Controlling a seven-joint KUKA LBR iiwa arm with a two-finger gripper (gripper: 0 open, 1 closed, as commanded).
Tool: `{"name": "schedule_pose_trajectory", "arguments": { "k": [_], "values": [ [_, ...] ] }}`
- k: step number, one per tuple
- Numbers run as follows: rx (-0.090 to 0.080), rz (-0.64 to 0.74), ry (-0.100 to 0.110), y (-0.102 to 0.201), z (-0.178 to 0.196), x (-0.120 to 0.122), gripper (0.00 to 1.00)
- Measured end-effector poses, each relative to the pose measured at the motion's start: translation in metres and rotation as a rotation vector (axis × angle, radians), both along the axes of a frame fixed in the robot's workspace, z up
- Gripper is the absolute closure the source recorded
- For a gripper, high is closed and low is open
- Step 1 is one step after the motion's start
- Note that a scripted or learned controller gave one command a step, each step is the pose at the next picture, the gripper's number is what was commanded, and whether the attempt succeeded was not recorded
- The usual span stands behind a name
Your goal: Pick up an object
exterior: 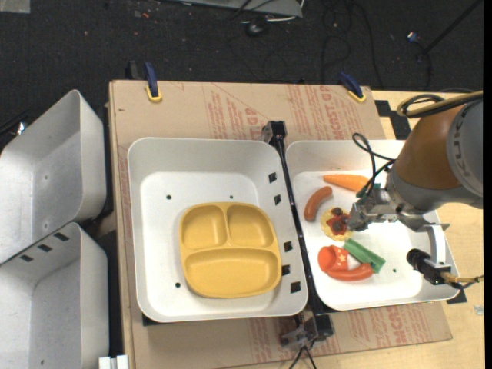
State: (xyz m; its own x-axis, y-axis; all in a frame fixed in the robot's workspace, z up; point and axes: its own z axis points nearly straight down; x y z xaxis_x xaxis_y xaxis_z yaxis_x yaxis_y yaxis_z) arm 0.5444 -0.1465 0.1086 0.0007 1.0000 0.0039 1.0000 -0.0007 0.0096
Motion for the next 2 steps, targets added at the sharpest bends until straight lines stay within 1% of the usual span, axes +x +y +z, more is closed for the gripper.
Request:
{"name": "schedule_pose_trajectory", "arguments": {
  "k": [1,2],
  "values": [
    [-0.005,0.003,0.006,0.004,0.043,0.004,1.0],
    [-0.006,0.003,0.004,0.004,0.097,0.006,1.0]
  ]
}}
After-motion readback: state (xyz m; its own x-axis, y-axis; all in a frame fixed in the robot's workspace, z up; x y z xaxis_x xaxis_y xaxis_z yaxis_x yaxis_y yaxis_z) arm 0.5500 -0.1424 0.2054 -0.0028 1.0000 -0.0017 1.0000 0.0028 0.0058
